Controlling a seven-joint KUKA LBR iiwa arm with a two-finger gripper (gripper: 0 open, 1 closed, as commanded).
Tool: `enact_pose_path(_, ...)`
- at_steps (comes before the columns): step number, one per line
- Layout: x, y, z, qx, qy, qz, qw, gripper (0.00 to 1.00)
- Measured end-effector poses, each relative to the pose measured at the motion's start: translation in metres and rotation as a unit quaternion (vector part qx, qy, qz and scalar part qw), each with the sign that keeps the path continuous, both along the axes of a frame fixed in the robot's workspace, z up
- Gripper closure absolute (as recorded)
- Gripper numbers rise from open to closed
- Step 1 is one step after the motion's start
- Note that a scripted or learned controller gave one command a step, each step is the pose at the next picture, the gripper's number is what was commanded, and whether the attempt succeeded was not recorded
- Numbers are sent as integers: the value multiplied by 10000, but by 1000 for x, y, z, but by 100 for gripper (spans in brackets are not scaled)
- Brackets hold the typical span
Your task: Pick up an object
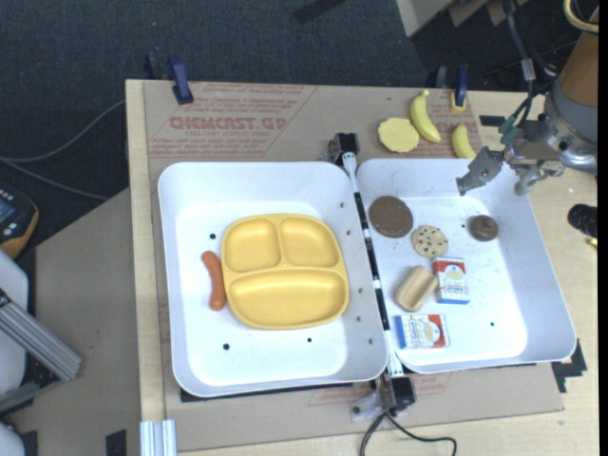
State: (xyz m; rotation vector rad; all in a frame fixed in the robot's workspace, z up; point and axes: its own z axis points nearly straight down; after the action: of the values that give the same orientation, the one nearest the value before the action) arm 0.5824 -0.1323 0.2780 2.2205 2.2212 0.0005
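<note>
- Left bin (pixel 180 255): a yellow divided plate (pixel 283 271) lies in the middle, with a toy sausage (pixel 215 279) just beside its left edge. Both are well apart from the arm.
- Right bin (pixel 541 283): a brown disc (pixel 390 216), a chocolate-chip cookie (pixel 429 241), a bread roll (pixel 415 287), two small cartons (pixel 452 281) (pixel 421 331) and a small brown piece (pixel 484 227).
- The small brown piece is the nearest candidate: it lies below the jaws and a little toward the camera, not between them.
- Gripper (pixel 500 177): it hangs over the right bin's far corner, jaws spread apart and grasping nothing.
- Risk: the roll touches the carton next to it, so a closing grip there could shove both things aside or catch two at once.
- Risk: the disc and cookie are flat and may slip under the fingertips; a descent near the bin wall could strike the rim.
- On the worktop behind the bin, two bananas (pixel 425 118) (pixel 463 142) and a yellow slice (pixel 398 134).
</note>
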Motion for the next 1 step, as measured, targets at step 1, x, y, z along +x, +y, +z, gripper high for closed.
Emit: enact_pose_path(1,-35,-2,-86,14,57,-12,10000,0)
